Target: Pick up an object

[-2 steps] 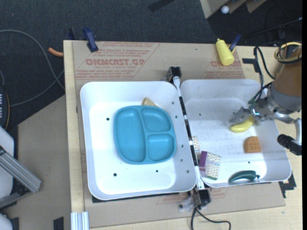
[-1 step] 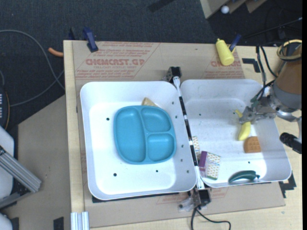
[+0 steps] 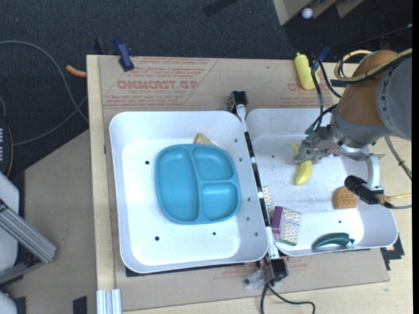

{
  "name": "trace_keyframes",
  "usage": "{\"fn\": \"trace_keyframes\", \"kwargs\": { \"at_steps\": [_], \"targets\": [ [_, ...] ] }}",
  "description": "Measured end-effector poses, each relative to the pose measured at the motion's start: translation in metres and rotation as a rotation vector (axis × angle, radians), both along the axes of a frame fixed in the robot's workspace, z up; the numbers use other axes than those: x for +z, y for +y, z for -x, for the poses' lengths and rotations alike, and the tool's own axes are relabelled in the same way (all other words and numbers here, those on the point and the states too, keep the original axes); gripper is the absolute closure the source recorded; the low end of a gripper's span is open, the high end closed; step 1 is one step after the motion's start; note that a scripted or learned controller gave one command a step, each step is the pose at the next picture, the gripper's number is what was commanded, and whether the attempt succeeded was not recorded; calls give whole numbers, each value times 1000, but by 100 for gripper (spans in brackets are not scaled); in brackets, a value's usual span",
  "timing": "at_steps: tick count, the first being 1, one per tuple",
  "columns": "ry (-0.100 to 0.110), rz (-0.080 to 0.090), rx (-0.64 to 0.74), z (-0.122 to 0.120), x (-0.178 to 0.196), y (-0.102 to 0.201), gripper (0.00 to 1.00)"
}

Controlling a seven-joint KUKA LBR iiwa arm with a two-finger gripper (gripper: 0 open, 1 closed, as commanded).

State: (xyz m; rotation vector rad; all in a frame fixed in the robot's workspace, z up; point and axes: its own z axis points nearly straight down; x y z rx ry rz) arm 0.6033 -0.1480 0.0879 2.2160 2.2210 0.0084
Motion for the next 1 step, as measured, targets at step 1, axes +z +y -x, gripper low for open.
{"fn": "trace_keyframes", "kwargs": {
  "at_steps": [1],
  "targets": [
    [2,0,0,-6,132,77,100]
  ]
}}
